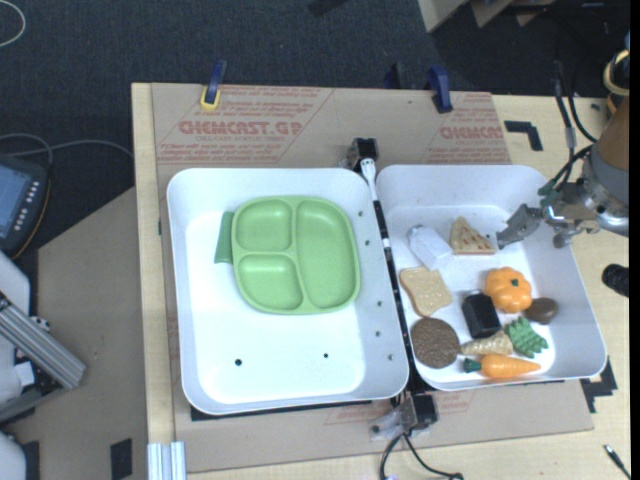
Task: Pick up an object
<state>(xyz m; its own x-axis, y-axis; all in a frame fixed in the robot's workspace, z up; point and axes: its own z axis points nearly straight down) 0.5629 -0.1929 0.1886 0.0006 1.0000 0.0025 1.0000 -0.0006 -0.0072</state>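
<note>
**Claw poised over the toy-food bin**

The claw [522, 224] hangs above the right bin [400, 183], near the cheese wedge [471, 237], likely lining up a pick; I cannot tell whether it is released or clenched. The wedge is pale tan and triangular, lying flat near the bin's far side. The left bin [190, 298] holds 1 green tray [296, 254].

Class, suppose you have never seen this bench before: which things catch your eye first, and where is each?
A pale green plastic plate with three compartments sits in the left white bin. In the right white bin, toy foods cluster together, the small orange pumpkin and orange carrot standing out. The grey two-finger gripper hangs over that bin's upper right part, near a tan wedge.
</note>
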